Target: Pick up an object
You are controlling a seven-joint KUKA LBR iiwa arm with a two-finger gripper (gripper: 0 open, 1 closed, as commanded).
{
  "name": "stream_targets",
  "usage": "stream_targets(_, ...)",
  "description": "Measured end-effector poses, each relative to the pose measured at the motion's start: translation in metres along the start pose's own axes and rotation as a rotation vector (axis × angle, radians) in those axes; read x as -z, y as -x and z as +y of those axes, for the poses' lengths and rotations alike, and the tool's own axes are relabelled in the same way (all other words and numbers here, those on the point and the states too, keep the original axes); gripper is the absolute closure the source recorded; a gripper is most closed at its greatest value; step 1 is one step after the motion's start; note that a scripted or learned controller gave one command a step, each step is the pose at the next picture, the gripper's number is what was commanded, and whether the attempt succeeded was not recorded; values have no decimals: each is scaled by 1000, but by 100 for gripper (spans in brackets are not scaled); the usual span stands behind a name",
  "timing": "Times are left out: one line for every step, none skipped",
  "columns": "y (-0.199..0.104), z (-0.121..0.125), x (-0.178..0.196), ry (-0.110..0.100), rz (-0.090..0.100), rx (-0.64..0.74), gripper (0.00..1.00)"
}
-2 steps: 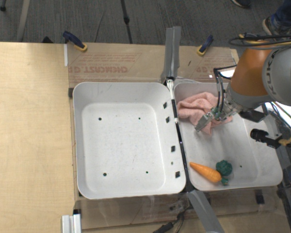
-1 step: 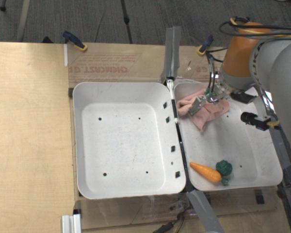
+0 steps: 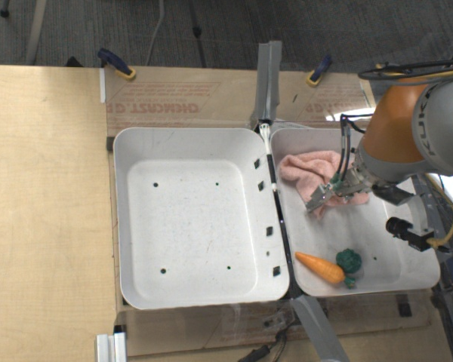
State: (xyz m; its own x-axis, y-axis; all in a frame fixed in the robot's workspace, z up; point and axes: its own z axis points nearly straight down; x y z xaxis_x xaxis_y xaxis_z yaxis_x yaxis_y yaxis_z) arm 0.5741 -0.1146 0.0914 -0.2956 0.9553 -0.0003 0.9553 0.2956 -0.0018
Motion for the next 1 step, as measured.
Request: stream_targets(15, 83, 0, -3, -1, -53, 0)
